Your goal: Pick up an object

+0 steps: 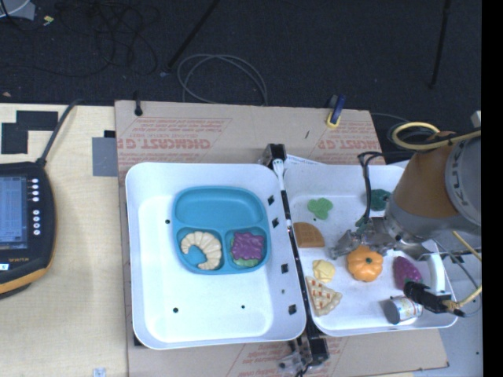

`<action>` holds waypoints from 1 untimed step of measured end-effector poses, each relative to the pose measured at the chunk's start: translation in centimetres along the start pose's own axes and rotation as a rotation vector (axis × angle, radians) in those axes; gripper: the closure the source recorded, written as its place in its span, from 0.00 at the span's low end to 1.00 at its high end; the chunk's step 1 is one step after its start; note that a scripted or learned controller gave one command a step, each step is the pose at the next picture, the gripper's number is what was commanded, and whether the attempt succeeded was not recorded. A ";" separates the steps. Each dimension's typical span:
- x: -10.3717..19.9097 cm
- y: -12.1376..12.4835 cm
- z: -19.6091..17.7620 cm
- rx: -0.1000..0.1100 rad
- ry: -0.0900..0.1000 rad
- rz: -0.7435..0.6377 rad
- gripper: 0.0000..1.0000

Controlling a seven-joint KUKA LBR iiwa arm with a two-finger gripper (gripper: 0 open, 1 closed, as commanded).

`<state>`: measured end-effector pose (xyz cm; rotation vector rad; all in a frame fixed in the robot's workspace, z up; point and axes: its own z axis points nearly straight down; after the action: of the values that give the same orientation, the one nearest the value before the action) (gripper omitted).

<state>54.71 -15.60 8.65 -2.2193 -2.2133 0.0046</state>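
Pumpkin [365, 265] toy looks light, hard and round; pinch its sides. Whether the fingers [351, 242] beside it are open, I cannot tell.

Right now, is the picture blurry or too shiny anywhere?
In the camera view, lighting is even; the white bins look bright but not glaring; the blue tray is sharp; the pincer by the orange pumpkin looks slightly soft.
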 end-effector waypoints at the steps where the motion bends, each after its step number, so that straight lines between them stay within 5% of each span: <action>1: -0.3 0.2 -1.1 -0.003 -0.002 0.005 1.00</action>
<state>54.90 -15.89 9.76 -2.2279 -2.2102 0.0032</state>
